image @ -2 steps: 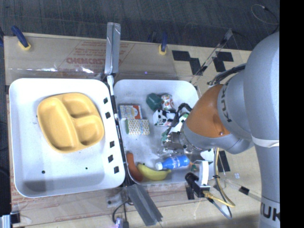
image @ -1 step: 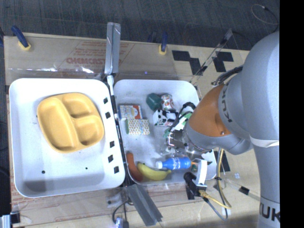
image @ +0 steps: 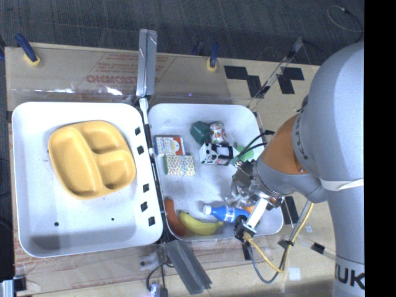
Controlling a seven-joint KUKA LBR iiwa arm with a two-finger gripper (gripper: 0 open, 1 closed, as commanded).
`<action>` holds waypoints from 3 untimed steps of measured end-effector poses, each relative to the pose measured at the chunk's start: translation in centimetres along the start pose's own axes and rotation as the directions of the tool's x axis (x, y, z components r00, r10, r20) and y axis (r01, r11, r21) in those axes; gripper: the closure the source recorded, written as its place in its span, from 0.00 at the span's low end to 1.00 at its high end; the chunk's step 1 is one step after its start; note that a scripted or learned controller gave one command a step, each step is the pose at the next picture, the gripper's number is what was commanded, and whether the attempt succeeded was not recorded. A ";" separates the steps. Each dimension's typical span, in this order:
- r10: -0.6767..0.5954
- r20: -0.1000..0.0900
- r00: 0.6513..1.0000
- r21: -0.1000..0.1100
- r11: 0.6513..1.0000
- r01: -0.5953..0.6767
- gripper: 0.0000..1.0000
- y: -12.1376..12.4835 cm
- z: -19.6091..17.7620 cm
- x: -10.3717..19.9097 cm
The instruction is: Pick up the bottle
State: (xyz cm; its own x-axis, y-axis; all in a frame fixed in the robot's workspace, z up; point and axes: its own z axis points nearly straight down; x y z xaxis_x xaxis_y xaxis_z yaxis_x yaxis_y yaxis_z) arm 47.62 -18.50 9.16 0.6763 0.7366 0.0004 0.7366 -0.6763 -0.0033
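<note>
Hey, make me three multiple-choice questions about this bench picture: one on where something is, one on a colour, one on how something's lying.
1. Which bin holds the bottle?
A. the left bin
B. the right bin
C. neither, it lies on the bench

2. What colour is the tray in the left bin?
A. yellow
B. green
C. red

3. How does the bottle sit?
A. upright
B. on its side
C. upside down on the tray

Answers: 1 B, it lies near the front wall of the right bin, beside the banana. 2 A, the divided tray is plainly yellow. 3 B, its length runs flat along the bin floor, close to the pincer.
</note>
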 end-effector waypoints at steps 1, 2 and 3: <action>-0.008 0.000 1.000 0.006 1.000 0.008 1.00 -0.1 -0.9 0.1; -0.015 -0.007 1.000 0.008 1.000 0.015 0.00 -0.2 -1.0 0.7; -0.599 -0.001 0.801 0.003 0.801 0.599 0.00 -1.7 0.1 1.9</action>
State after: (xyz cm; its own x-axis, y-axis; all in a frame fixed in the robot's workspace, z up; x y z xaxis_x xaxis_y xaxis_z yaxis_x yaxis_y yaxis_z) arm 47.63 -15.95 9.08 0.1001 0.9950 0.0030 0.9950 -0.1001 -0.0052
